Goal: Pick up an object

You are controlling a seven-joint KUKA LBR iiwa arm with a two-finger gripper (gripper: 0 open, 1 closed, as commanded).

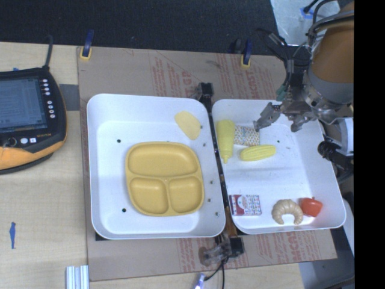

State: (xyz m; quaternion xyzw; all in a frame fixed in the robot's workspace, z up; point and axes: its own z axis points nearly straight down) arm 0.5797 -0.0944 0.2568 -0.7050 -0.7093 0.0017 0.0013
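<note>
Fingers spread and empty, our end effector (280, 120) hangs over the right bin (322, 161), corn cob (258, 153) at seven o'clock.

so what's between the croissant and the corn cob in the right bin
Bare white bin floor. In the camera view nothing lies on the stretch from the corn cob down to the croissant; the red piece sits just right of the croissant, off that line.

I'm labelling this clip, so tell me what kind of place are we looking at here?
Probably a robotics lab bench set up for grasping trials. A robot arm reaches over two white bins holding toy food such as a corn cob and a croissant, and a control pendant lies beside them.
</note>
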